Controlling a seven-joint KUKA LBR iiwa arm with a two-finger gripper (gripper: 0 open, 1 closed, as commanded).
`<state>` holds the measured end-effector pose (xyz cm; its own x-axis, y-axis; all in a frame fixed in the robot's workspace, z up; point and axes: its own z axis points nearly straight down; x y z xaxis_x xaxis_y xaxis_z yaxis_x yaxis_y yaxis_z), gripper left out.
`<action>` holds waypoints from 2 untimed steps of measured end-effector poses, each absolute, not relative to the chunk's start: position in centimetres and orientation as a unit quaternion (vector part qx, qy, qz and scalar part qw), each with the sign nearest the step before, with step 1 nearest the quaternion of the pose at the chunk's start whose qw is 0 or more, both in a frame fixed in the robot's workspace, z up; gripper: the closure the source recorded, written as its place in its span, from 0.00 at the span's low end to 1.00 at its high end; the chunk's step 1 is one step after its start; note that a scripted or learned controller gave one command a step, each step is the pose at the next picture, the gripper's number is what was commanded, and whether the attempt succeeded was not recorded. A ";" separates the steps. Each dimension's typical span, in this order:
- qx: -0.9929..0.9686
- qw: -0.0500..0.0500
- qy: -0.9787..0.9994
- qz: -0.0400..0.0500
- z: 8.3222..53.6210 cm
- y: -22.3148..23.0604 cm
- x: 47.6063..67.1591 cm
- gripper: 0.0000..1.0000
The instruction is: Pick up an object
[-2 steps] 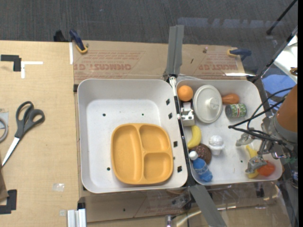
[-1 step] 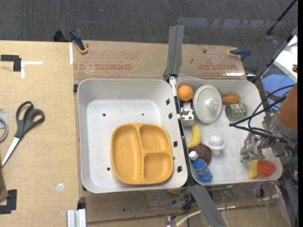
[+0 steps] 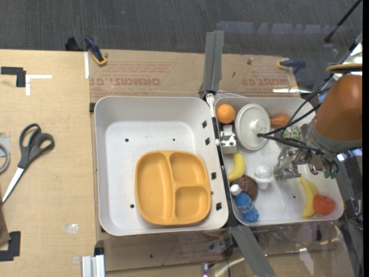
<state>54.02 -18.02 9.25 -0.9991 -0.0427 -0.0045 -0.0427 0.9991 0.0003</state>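
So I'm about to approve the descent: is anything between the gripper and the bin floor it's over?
Nothing visible: the gripper hangs over a bare patch of the right bin, with the small white cup beside it and a banana nearby.

The cardboard sheet (image 3: 150,74) bears upside-down red lettering, not legible.

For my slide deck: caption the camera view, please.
Arm's pincer lowered into the right bin among toys; yellow tray in left bin.

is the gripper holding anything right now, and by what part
Cannot be told. The gripper is low in the right bin, beside the small white cup, but nothing visible sits between its fingers.
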 end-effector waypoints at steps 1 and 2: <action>-0.205 0.004 0.979 -0.001 14.2 -21.6 58.5 1.00; -0.508 0.004 0.861 -0.001 12.1 -22.0 60.3 1.00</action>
<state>60.35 -22.02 12.14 -0.4843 -0.8749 -0.0052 -0.8749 0.4843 -0.0055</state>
